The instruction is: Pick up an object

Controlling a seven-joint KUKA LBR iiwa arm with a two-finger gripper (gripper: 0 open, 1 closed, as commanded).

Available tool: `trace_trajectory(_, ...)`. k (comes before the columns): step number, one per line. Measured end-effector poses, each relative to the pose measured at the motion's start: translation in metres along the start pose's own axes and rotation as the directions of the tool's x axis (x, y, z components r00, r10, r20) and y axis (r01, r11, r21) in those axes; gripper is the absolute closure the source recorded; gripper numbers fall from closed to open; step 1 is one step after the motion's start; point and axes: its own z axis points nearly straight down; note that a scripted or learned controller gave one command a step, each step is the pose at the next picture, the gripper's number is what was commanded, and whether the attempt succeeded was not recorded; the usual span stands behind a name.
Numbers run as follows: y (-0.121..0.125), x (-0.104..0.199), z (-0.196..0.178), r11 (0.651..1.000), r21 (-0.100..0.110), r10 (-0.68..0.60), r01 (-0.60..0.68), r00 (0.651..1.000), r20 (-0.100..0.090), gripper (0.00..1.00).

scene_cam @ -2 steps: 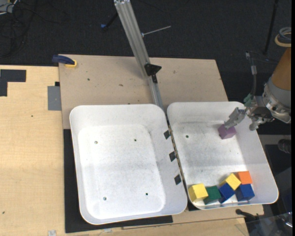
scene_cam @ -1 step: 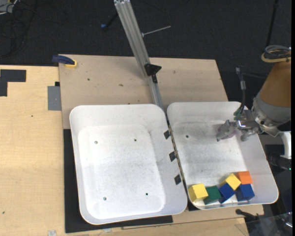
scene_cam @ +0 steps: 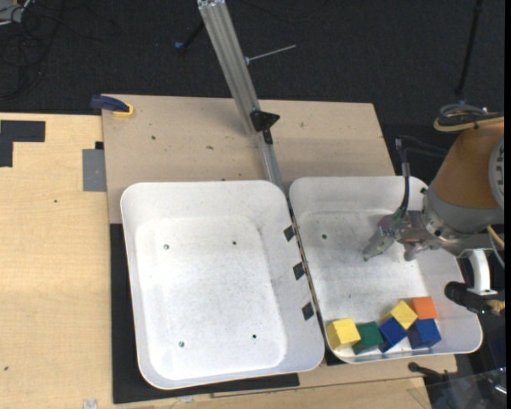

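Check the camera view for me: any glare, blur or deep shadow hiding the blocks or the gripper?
Camera view: even light, the white right bin bright but not blown out; the blocks in its near corner read crisp, colours distinct; the gripper looks soft and dark, its details hard to read; background floor falls into darkness.
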Motion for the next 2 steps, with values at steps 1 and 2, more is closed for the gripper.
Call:
trace_trajectory(1,0.001,-0.002,-0.013,1.000,-0.004,0.007,-0.007,1.000,0.002,1.00)
trace_trajectory(2,0.000,0.006,-0.060,1.000,-0.011,-0.002,0.002,1.000,0.003,1.00)
